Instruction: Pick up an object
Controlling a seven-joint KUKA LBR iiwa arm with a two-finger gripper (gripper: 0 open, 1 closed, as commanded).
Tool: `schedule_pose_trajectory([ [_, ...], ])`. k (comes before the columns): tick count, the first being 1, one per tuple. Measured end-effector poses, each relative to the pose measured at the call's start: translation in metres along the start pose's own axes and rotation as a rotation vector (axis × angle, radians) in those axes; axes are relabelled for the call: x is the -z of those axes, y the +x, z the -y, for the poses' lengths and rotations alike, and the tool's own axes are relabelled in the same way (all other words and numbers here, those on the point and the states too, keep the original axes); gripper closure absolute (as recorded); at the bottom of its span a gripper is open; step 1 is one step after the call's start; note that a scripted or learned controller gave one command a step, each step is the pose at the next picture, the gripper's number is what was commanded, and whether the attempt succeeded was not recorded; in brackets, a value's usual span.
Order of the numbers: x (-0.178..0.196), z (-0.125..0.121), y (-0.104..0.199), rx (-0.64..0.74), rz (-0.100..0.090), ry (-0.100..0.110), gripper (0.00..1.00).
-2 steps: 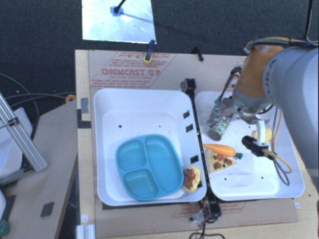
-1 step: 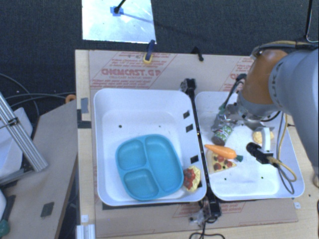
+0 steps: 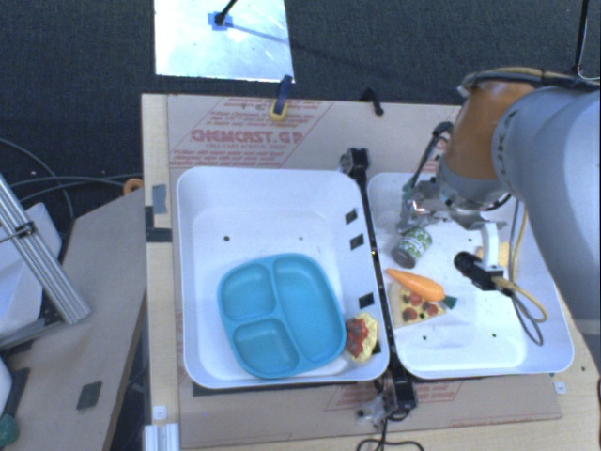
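Note:
My gripper (image 3: 414, 222) hangs over the left part of the right bin (image 3: 526, 346), reaching in from the right. Directly below and touching its tip in this view is a small green-and-silver can (image 3: 411, 248), tilted. An orange carrot (image 3: 416, 284) lies just in front of the can, and a pizza slice toy (image 3: 414, 307) lies beside the carrot near the bin's left wall. Whether the can is in the gripper's grasp is hidden by the wrist.
The left bin (image 3: 272, 195) holds a blue divided plate (image 3: 280, 314) and a small red-and-yellow food toy (image 3: 361, 336) in its front right corner. A black divider with clips (image 3: 368, 242) runs between the bins. A shiny sheet (image 3: 223, 24) lies behind the bench.

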State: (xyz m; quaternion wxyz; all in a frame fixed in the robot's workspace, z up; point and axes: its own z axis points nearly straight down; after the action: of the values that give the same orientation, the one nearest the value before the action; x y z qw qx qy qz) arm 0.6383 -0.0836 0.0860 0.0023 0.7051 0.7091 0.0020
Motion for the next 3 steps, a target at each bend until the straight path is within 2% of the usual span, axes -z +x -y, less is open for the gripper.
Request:
schedule_pose_trajectory([
  [1,-0.0009,-0.0081,0.0007,0.0,0.0,0.002,1.0],
  [3,-0.001,-0.0074,0.0003,-0.001,0.0,0.003,1.0],
])
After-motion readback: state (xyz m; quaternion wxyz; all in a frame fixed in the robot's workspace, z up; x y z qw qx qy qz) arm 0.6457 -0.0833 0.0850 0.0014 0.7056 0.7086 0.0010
